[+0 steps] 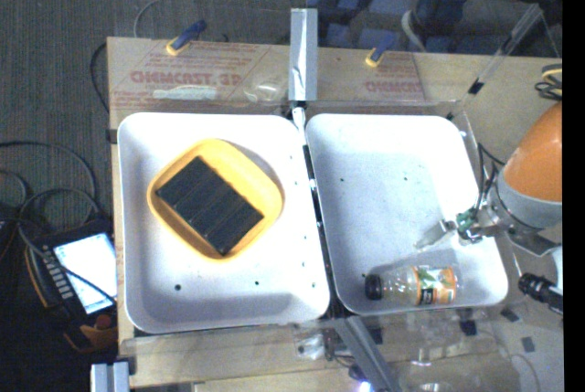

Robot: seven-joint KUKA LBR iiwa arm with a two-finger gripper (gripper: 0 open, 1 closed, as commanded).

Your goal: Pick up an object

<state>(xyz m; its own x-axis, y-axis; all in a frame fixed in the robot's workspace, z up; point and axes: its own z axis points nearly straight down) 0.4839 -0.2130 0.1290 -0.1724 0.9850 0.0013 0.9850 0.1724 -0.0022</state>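
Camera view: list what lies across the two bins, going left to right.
Left bin → yellow dish with the dark ribbed block → right bin → clear bottle with an orange label → gripper → orange band of the arm.

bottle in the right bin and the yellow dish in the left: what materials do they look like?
Bottle: looks like clear, glossy plastic; the white bin shows through its body, with a dark cap and an orange-green label. Yellow dish: probably smooth molded plastic or foam with a matte, even color and rounded rim; the dark ribbed slab inside is unclear.
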